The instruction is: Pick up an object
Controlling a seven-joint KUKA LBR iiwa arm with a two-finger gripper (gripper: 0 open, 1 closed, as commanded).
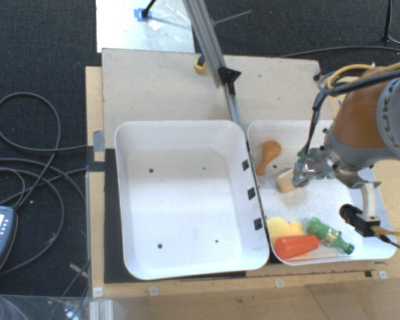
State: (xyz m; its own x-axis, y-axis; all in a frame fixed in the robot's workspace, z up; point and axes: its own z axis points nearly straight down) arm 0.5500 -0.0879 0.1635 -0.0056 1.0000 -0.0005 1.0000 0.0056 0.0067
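Note:
My gripper hangs low over the middle of the right bin, on the grey arm with its orange band coming in from the right. A small tan block lies right at the gripper's left side, partly covered by it. A brown drumstick-shaped toy rests near the bin's left wall, above and to the left of the block. Along the front of the bin lie a yellow piece, a red-orange pepper and a green bottle.
The left bin stands beside the right one, sharing a wall with black clips. A grey pole slants in from the top to the bins' back edge. Cables loop over the arm at the right.

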